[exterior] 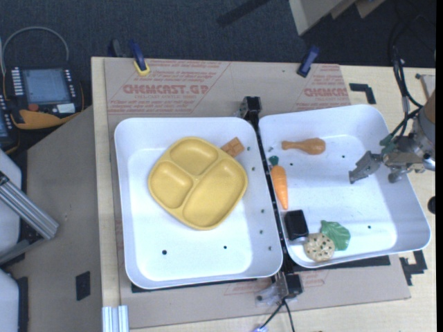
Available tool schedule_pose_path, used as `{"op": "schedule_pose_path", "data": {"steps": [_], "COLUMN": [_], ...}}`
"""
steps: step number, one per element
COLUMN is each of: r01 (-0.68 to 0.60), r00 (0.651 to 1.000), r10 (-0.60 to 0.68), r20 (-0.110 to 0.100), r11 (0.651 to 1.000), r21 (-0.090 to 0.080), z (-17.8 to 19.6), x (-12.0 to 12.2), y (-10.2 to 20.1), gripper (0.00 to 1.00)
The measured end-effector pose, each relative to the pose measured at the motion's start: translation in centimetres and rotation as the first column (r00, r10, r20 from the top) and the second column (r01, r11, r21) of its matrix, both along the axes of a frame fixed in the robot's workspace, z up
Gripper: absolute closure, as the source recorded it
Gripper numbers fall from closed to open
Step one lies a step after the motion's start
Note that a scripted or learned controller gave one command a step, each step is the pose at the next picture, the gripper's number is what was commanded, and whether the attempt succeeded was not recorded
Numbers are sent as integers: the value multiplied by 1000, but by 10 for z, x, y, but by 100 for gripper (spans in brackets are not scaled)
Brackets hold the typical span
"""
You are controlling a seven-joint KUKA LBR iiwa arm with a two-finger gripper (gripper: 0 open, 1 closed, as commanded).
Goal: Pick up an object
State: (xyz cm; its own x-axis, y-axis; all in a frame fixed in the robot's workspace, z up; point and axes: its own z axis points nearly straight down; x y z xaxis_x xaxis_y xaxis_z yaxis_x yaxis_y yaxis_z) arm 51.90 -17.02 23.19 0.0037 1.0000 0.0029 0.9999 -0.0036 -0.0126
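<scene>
Camera view: yellow plate (198, 182) hides most of brown piece (232, 146).

White bins (138, 241) — yellow plate (197, 182), orange carrot (279, 185), black block (296, 223), green leaf (338, 232) — on tan board (208, 81).

Bench (104, 185) — two white bins (201, 254), side by side

A divided plate (198, 182) lies in the left bin (131, 206); a carrot (279, 186) lies in the right bin (387, 206).
</scene>
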Motion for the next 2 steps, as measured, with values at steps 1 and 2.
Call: {"op": "schedule_pose_path", "data": {"steps": [1, 2], "r01": [-4, -4], "r00": [1000, 1000], "r10": [4, 4], "r20": [12, 8], "r11": [1000, 1000], "r21": [-3, -1], "z": [6, -37], "x": [3, 6], "y": [0, 5], "gripper": [0, 0]}}
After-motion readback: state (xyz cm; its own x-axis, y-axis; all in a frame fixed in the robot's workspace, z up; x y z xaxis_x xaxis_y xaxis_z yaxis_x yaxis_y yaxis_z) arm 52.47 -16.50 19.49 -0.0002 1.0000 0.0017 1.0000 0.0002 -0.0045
